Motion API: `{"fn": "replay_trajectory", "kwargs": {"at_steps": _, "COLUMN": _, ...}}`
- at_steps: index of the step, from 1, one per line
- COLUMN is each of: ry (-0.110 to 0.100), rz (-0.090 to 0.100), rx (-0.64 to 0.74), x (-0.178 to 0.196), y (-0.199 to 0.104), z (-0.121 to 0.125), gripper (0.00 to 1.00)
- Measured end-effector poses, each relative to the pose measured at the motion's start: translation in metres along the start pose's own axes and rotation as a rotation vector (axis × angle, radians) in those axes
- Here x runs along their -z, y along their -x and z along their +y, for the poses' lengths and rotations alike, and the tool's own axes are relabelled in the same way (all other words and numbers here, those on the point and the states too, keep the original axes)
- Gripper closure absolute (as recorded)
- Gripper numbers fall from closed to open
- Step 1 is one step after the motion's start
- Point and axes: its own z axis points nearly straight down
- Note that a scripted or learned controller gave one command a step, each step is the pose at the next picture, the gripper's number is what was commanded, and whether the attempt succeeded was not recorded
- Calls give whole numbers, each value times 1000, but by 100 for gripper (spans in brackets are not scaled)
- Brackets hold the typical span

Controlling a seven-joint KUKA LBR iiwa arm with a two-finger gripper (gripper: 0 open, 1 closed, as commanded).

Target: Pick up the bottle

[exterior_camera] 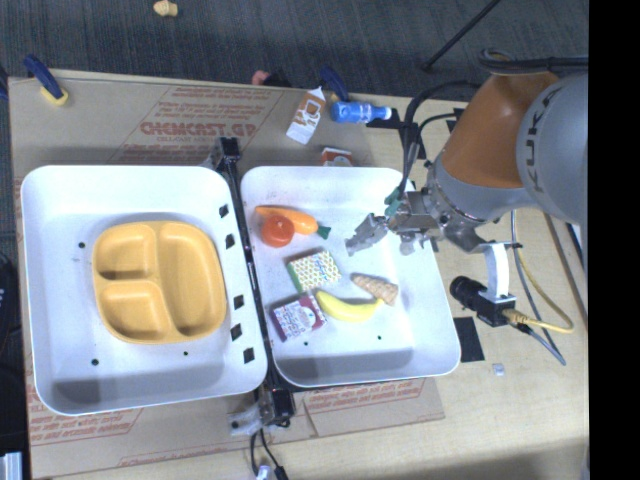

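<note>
Reading "KUKA" on the arm [530,148] and "CHEMCAST" on the cardboard [200,128], claw [368,232] grip unclear.

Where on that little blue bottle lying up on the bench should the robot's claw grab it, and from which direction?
Probably across the middle of the blue bottle, coming straight down from above. It lies on its side on the bench behind the right bin, long axis running left-right, so fingers closing across its narrow width should fit best. The gripper hangs over that bin.
</note>
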Motion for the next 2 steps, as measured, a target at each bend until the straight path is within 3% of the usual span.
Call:
{"fn": "replay_trajectory", "kwargs": {"at_steps": 1, "ry": -2, "rz": 1, "rx": 5, "x": 10, "y": 0, "z": 0, "gripper": 100}}
{"fn": "replay_trajectory", "kwargs": {"at_steps": 2, "ry": -1, "rz": 0, "rx": -129, "x": 7, "y": 48, "z": -48, "gripper": 100}}
